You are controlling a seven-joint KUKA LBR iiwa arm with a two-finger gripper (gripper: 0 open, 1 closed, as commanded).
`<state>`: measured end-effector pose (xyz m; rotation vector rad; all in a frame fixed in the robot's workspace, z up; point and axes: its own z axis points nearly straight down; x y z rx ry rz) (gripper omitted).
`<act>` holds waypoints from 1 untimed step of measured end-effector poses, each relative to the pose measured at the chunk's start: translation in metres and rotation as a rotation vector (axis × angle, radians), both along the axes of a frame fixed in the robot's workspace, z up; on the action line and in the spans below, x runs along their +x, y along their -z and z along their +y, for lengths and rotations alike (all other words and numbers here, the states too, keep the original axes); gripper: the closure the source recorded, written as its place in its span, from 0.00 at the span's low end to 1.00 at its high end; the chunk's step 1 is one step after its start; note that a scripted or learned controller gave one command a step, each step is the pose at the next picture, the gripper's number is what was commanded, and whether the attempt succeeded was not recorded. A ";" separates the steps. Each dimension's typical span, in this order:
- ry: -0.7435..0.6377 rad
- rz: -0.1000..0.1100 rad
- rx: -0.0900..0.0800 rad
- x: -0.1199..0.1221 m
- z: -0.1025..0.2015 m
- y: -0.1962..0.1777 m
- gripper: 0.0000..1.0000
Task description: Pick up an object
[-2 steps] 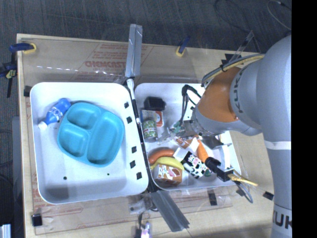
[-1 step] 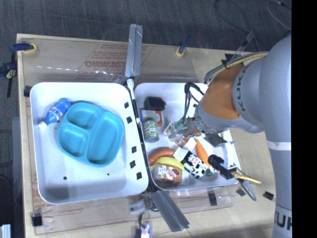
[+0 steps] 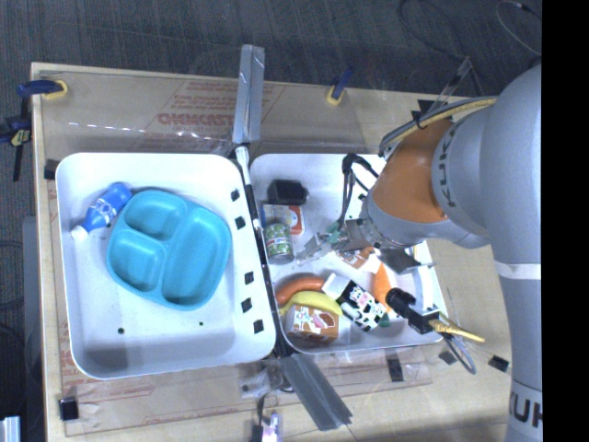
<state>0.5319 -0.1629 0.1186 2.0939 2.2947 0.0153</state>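
Note:
My gripper (image 3: 324,241) hangs low over the middle of the right bin (image 3: 313,168), with the grey and orange wrist behind it to the right. Just left of it stands a small green-labelled can (image 3: 278,241), and an orange-labelled packet (image 3: 281,215) lies behind that can. A black block (image 3: 287,192) lies at the bin's back left. Toward the front lie an orange fruit (image 3: 296,285), a yellow banana (image 3: 319,301), a brown snack pack (image 3: 313,323), a black-and-white cow-patterned toy (image 3: 363,308) and an orange carrot-like piece (image 3: 380,273). Nothing shows between the fingers.
The left bin (image 3: 83,339) holds a blue divided plate (image 3: 170,247) and a blue bottle (image 3: 104,206) at its back left. A grey metal bar (image 3: 247,95) runs back from the wall between the bins.

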 end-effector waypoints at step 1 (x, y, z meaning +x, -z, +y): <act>-0.012 0.035 0.017 -0.022 -0.025 -0.047 0.00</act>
